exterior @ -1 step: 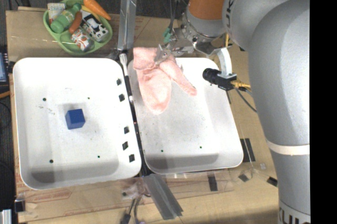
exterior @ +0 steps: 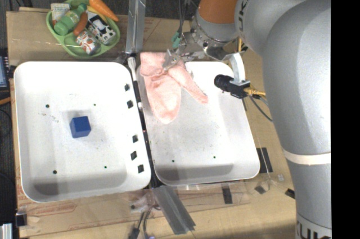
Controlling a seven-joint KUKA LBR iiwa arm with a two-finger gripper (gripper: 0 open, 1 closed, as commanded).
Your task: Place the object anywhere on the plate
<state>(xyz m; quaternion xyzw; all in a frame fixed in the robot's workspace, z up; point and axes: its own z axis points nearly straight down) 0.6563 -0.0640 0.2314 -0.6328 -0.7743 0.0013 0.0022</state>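
Cloth (exterior: 164, 94), pale pink and rumpled, is what you have to move: it lies in the upper left part of the right bin (exterior: 225, 148), one end bunched against the bin's far wall and a fold trailing toward the bin's middle. Your gripper (exterior: 176, 59) sits right over that bunched end, at or touching the fabric, but you cannot tell whether it is closed on anything, so treat the grasp as unconfirmed. Judged from this, you are at the pick-up step. You see no obvious plate; the green dish (exterior: 59, 35) of toy food on the bench (exterior: 163, 30) beyond the left bin (exterior: 34, 120) is the nearest candidate. A blue cube (exterior: 80, 126) rests in that left bin. Next you need a firm pinch and a lift high enough to clear the wall.
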